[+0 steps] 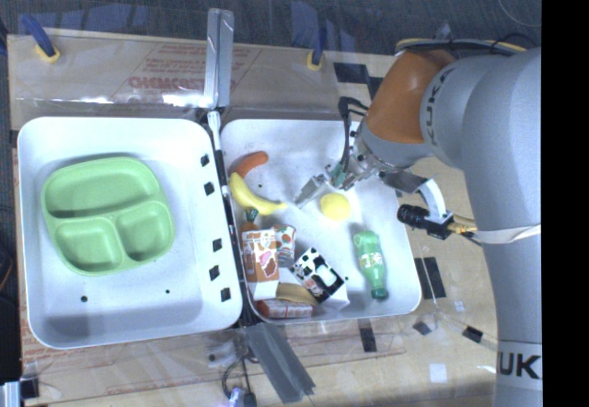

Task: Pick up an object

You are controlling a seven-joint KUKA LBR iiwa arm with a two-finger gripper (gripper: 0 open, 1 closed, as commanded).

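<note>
Over right bin (405, 295): hand (317, 186) low, fingers' state unclear (cannot tell)
Nearest: lemon (335, 206), banana (250, 196)
Risk: round lemon may roll aside if nudged

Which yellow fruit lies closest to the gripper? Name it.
The lemon, round and just below the gripper. The banana is long, curved and farther left, by the bin's left wall.

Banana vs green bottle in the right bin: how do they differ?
The banana is yellow and curved; the green bottle is straight with a white label. The banana lies at the bin's left wall next to a sausage; the bottle lies towards the right wall, apart from the rest. Both lie flat in the right bin, untouched by the gripper.
</note>
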